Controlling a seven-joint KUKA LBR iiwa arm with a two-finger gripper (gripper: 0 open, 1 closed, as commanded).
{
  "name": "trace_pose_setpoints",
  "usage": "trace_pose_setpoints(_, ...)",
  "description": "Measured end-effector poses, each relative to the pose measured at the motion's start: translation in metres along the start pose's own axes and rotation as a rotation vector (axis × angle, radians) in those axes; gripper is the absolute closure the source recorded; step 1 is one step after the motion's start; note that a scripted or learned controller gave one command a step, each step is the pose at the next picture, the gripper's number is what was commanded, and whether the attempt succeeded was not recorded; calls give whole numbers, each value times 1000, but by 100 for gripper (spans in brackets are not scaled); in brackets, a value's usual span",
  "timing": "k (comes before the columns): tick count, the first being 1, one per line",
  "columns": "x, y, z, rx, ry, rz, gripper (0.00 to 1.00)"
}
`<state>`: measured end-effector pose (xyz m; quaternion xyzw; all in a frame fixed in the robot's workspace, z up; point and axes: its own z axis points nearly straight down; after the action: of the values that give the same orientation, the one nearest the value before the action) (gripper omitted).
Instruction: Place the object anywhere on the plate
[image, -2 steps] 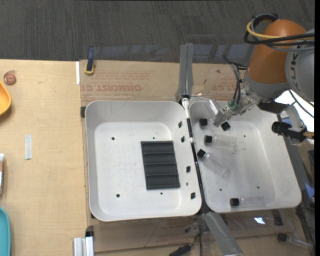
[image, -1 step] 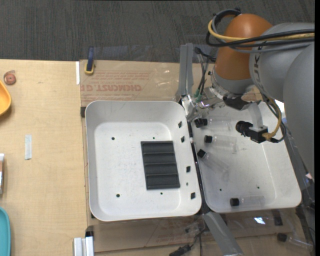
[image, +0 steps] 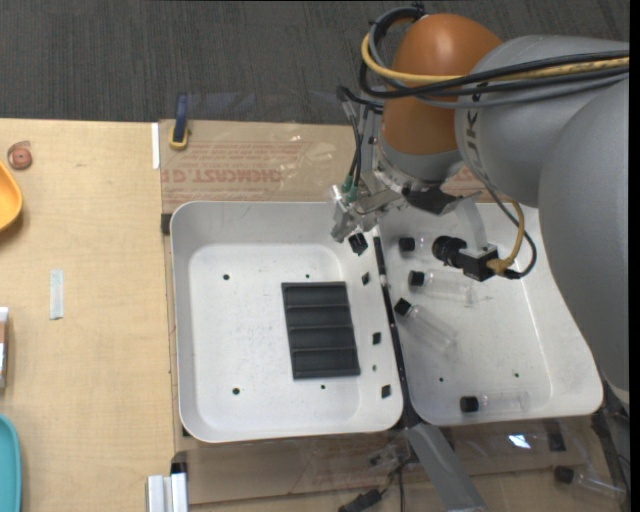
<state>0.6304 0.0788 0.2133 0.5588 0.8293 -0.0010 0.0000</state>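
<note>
camera view: end effector (image: 352, 226) over left bin (image: 200, 400) rear-right rim, grip state unclear; black object (image: 320, 329) mid-bin.

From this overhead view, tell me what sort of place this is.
Probably a robotics lab workcell, not a home or kitchen. A grey industrial arm with exposed cabling reaches over two shallow white bins fixed side by side on a plain wooden bench, with a black ridged block in the left bin.
</note>
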Motion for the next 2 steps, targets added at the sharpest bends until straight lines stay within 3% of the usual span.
trace_pose_setpoints(1, 59, 22, 36, 0, 1, -320, 100)
trace_pose_setpoints(2, 124, 37, -24, -1, 0, -382, 100)
